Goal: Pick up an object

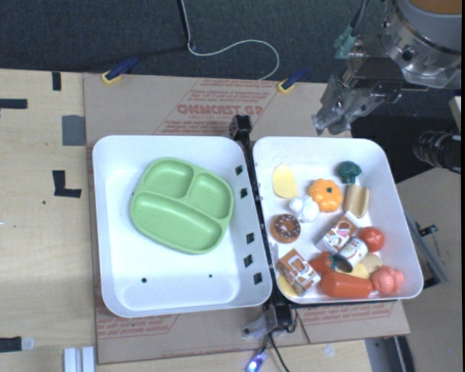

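Jaws apart, nothing betw. them, above far rim of right bin (pixel 395 178) w/ toy food.

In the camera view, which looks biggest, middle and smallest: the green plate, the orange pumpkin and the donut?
1. Green plate, biggest by far.
2. Orange pumpkin.
3. Donut, only slightly smaller than the pumpkin, so that order is unsure.
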You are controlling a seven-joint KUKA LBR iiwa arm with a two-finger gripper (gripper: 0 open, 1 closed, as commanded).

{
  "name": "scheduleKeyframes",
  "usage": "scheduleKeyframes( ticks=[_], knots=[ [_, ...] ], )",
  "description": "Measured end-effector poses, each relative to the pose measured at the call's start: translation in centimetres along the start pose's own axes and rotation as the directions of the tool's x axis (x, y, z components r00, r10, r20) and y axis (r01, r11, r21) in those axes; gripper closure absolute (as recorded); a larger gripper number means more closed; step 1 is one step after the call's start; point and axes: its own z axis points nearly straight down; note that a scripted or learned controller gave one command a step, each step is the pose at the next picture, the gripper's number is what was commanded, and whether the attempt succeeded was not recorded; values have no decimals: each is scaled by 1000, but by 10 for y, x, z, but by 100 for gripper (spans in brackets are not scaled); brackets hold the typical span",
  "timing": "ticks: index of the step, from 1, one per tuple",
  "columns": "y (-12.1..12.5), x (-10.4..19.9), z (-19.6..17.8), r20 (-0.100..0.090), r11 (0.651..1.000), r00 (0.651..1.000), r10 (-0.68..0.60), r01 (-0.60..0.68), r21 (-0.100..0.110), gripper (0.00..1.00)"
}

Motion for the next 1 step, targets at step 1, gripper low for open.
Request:
scheduleKeyframes(
  ticks=[1],
  knots=[
    [-4,40,10,-3,1000,1000,-2,2,0,100]
  ],
)
